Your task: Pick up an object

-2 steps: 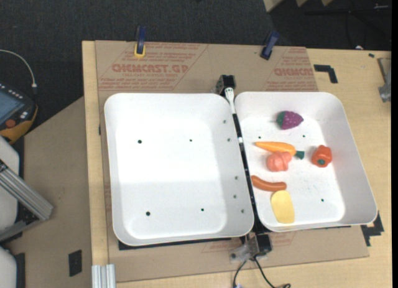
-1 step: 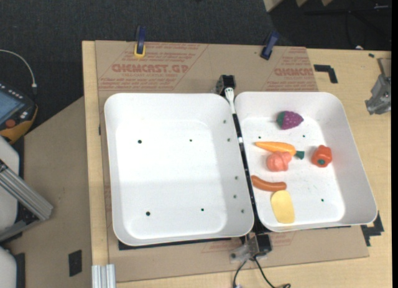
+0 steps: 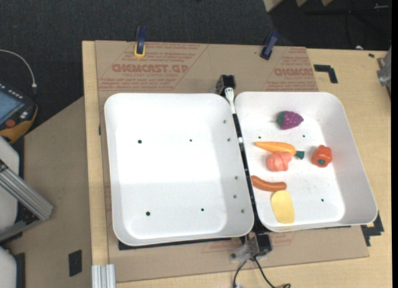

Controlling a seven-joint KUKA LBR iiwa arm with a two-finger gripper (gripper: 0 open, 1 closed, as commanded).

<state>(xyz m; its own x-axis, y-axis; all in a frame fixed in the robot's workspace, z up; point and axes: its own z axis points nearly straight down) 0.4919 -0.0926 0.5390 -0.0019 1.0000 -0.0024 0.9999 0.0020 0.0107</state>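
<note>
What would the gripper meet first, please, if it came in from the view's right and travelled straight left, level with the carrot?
Probably the outer rim of the right bin, then the red pepper toy, before the carrot. Travelling higher, it might pass over all three; its height is unclear.

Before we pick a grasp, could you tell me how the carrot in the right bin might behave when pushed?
The carrot looks like moulded plastic, so probably stiff and light. Its tapered, rounded body may roll or pivot. It lies against the pink toy, which may shift too.
</note>
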